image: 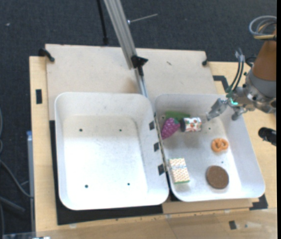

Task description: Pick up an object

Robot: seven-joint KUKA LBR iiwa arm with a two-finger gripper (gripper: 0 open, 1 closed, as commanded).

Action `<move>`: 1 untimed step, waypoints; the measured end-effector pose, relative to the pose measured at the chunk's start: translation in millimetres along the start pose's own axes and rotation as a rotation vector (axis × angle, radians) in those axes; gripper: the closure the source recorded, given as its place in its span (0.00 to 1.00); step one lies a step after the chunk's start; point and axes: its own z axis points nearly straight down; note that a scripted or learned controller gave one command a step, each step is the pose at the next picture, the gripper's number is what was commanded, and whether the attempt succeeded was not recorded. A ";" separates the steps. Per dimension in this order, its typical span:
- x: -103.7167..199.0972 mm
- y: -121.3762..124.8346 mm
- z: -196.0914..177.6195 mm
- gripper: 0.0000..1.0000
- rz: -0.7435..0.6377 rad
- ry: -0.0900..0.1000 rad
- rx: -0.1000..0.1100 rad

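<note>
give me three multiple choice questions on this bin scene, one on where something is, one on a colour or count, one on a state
1. Where does the brown disc lie?
A. in the left bin
B. in the right bin, near its front right corner
C. on the bench outside the bins

2. What colour is the small pretzel-shaped piece?
A. orange
B. blue
C. white

3. Where is the gripper in relation to the objects?
A. pressed onto the brown disc
B. over the left bin
C. near the right bin's back edge, apart from every object

Answers:
1 B: the disc rests on the right bin's floor, right of the patterned box.
2 A: it shows orange against the white floor.
3 C: it sits at the bin's back right, with bare floor between it and the small carton and purple grapes.
</note>
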 end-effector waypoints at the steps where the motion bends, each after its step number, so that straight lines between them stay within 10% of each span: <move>1: -2.3 -6.4 43.5 0.00 0.005 0.000 0.004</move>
